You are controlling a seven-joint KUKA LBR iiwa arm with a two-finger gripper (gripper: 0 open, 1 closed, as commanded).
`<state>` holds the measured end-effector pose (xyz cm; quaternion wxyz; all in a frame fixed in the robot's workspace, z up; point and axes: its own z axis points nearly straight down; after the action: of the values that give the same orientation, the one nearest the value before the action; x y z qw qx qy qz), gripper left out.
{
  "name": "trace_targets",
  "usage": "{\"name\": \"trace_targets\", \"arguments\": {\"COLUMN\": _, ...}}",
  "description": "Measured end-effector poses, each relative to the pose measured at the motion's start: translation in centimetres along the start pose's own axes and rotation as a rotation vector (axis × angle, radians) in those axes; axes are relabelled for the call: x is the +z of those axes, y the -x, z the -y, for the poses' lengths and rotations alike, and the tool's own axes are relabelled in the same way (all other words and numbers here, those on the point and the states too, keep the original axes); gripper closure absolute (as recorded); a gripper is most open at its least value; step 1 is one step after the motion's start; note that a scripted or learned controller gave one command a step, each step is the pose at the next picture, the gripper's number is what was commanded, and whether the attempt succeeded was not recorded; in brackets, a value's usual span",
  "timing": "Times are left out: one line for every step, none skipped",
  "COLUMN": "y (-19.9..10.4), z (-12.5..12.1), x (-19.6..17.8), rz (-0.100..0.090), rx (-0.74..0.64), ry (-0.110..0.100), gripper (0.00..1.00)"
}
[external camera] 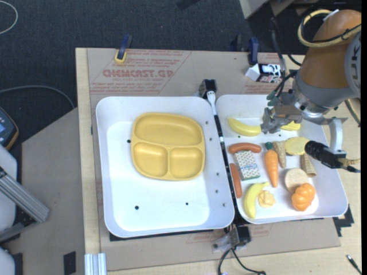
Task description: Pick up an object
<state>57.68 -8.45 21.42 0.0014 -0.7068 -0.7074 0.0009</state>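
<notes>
Camera view: the dark two-finger jaws [276, 121] hang low over the right white plastic bin [338, 202]; whether they are open cannot be told. A yellow plastic banana [243, 127] lies just left of them, an orange plastic carrot [272, 168] below.

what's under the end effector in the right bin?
The end effector hangs over the right bin, beside a banana. A yellow piece shows at its edge; anything directly beneath is covered.

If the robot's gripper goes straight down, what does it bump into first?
Probably the banana at the top of the right bin; the gripper hangs right beside its end, though depth is hard to judge.
</notes>
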Motion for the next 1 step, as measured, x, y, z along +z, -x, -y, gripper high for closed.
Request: {"name": "trace_targets", "arguments": {"y": 0.22, "z": -0.75, "x": -1.96, "rz": 0.002, "rx": 0.000, "ry": 0.007, "gripper": 1.00}}
